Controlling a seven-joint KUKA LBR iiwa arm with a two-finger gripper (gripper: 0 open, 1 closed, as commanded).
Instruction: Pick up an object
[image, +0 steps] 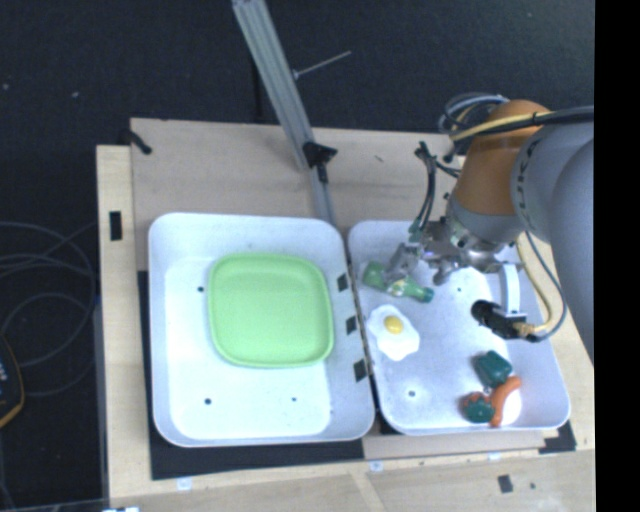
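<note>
In the left bin we see a flat square pale-green plastic plate (270, 309). Rightward, in the right bin's (540, 425) upper left corner, lies a small green bottle-shaped toy (397, 283), its long axis running left to lower right. Our two-finger metal gripper (430, 262) hangs just right of it, above; whether it is open or closed we cannot tell.
</note>
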